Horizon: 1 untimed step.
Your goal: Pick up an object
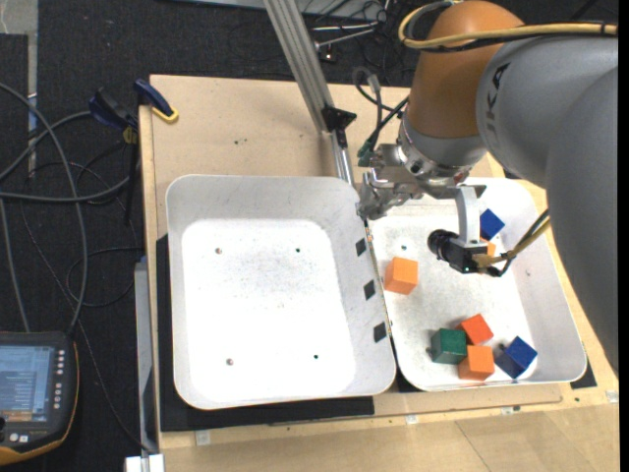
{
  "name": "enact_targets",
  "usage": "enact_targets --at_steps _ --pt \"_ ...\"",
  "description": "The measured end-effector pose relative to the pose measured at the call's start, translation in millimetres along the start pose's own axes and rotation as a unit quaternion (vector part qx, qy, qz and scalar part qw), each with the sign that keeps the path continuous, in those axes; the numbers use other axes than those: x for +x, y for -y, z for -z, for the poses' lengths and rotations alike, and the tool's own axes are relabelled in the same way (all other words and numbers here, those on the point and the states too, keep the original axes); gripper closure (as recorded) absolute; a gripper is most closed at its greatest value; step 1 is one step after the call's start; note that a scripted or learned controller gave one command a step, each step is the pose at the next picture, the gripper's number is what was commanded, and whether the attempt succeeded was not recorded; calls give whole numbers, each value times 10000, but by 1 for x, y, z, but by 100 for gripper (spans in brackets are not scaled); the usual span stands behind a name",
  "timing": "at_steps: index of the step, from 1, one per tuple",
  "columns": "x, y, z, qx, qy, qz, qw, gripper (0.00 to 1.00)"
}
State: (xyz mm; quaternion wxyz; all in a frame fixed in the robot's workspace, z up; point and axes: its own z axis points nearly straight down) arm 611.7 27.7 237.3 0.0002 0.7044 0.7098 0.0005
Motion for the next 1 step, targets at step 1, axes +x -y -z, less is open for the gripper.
enact_targets --at_steps 1 --pt "52 -7 -12 2 -2 0 10000 100"
